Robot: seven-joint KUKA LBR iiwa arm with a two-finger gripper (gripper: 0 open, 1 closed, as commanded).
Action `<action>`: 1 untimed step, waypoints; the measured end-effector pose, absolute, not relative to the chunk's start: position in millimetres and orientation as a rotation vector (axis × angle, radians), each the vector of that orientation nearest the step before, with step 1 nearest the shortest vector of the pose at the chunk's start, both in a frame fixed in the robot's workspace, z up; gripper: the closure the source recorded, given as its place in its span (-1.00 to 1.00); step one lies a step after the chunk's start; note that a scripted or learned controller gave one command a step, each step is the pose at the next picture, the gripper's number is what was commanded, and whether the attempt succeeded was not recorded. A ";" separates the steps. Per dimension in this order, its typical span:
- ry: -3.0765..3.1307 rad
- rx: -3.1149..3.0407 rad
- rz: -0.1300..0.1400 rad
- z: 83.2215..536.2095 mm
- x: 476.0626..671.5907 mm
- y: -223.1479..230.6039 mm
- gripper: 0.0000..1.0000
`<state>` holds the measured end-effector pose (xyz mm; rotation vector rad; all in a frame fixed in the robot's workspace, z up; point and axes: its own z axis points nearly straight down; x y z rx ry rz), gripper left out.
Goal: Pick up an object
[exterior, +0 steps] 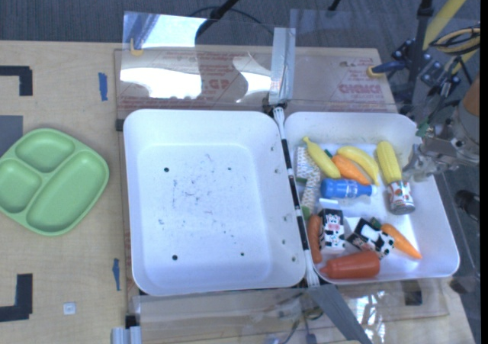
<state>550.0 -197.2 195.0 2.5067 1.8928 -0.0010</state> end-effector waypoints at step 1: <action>1.712 2.639 -0.004 185.0 540.4 -179.0 1.00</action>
